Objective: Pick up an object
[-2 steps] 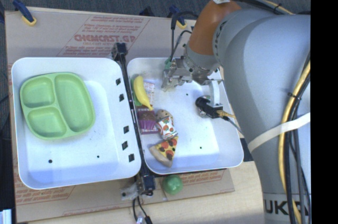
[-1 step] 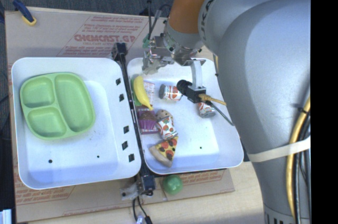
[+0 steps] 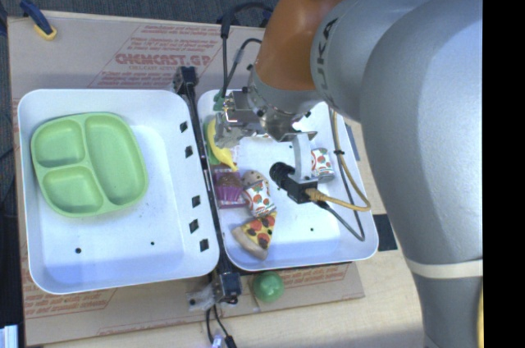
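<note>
The right bin [image 3: 344, 235] holds several small toys. A yellow banana [image 3: 216, 149] lies against its left wall, with a purple ridged piece [image 3: 230, 187] just below it. Beside that stands a white carton with red spots [image 3: 259, 195], and a pizza slice [image 3: 257, 233] lies near the front. A small red and white can [image 3: 321, 163] sits to the right. My gripper [image 3: 233, 120] is low over the bin's back left corner, right above the banana's upper end. The wrist hides the bin's back part.
The left bin [image 3: 115, 256] holds a green divided plate [image 3: 88, 163] at its back left. A green ball [image 3: 267, 286] rests on the cardboard in front of the right bin. The big grey arm covers the right side of the bench.
</note>
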Controlling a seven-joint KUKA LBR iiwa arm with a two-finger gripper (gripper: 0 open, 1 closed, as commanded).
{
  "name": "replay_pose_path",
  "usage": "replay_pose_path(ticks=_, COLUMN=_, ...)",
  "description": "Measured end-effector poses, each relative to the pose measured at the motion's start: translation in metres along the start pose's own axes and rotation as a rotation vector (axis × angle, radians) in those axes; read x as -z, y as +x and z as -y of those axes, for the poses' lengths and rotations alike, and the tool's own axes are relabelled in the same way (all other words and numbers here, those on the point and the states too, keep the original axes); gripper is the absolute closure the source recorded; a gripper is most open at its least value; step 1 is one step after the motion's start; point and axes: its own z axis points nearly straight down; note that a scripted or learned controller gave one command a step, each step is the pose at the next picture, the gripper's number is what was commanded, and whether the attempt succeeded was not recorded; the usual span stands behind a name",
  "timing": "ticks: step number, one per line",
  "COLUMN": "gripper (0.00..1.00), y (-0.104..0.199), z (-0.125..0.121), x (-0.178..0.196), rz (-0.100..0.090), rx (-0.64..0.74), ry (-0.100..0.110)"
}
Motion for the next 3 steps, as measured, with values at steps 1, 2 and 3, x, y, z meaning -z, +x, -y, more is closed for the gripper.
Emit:
replay_pose_path(ticks=1, gripper=0.0, y=-0.0002, z=0.0001, x=-0.0001, rz=0.0, rx=0.0, ry=0.0)
replay_pose_path(ticks=2, gripper=0.0, y=-0.0002, z=0.0001, x=-0.0001, rz=0.0, rx=0.0, ry=0.0)
replay_pose_path(ticks=3, gripper=0.0, y=-0.0002, z=0.0001, x=-0.0001, rz=0.0, rx=0.0, ry=0.0)
